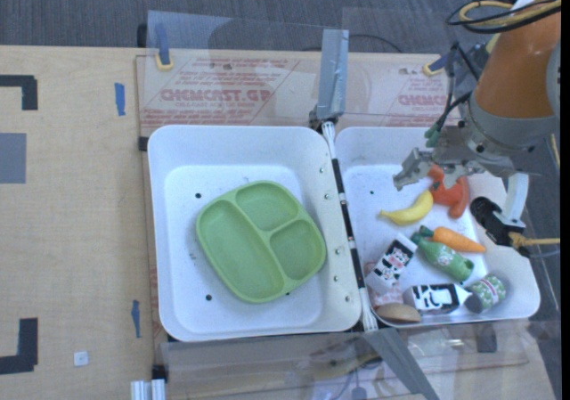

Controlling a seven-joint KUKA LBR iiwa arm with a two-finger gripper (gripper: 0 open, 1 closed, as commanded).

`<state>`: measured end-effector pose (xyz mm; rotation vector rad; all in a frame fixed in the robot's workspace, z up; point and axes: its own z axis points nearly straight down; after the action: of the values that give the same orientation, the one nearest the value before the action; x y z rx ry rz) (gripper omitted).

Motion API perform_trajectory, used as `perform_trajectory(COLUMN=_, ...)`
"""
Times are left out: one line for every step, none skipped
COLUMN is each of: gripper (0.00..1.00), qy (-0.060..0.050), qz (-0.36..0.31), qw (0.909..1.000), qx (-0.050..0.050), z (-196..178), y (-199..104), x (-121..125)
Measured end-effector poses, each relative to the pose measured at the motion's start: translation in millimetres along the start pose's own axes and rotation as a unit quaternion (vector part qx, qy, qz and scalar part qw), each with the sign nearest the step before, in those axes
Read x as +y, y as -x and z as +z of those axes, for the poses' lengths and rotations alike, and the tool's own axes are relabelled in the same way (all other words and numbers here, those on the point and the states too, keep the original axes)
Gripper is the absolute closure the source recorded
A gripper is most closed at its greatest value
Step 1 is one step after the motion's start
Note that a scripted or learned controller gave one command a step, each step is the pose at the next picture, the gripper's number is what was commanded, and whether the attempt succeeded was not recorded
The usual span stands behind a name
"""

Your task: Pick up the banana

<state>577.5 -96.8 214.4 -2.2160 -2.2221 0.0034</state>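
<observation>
My jaws point(426, 167) hang at the right bin's point(356, 167) upper part, their opening unclear to me, so I should drop squarely over the banana's point(409, 208) middle just below-left, avoiding the carrot point(460, 239).

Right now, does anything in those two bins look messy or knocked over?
Nothing spilled or broken. The right bin is just crowded: the banana, carrot and bottle lie on their sides. The green plate sits slightly turned.
</observation>
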Motion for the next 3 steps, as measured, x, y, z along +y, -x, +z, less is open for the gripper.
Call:
perform_trajectory(gripper=0.00, qy=0.000, qz=-0.078, qw=0.9970, qx=0.000, z=-4, y=-23, x=-24)
perform_trajectory(gripper=0.00, qy=0.003, qz=-0.184, qw=0.9828, qx=-0.001, z=-21, y=-18, x=-25)
perform_trajectory(gripper=0.00, qy=0.001, qz=-0.205, qw=0.9787, qx=0.000, z=69, y=21, x=-28)
